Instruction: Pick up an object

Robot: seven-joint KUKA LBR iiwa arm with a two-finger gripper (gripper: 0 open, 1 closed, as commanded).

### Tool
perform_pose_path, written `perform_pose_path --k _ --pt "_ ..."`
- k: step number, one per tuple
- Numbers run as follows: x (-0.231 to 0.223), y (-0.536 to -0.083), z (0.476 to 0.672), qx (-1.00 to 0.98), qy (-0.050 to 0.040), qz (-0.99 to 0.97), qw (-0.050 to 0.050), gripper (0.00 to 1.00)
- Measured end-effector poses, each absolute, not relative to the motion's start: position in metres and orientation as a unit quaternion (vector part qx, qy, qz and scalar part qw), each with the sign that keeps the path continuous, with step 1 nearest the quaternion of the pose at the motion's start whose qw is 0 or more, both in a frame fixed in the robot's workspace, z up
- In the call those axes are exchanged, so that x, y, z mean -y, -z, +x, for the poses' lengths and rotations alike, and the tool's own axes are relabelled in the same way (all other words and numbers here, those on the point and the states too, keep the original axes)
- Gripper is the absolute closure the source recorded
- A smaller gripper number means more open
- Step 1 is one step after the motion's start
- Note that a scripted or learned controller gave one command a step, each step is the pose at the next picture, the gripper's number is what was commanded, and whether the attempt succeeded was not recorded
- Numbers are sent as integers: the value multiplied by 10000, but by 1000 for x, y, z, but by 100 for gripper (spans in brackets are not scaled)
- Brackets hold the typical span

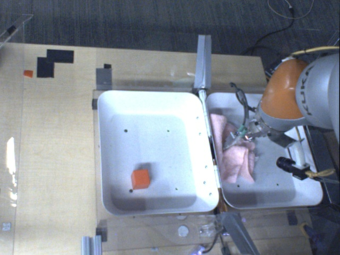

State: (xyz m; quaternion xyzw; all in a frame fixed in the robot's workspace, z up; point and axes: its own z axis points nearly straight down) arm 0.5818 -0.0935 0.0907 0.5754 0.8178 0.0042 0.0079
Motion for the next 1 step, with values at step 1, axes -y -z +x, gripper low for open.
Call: perform_pose_path --k 1 --pt "103 -90 619 -8114 -37 5845 60 0"
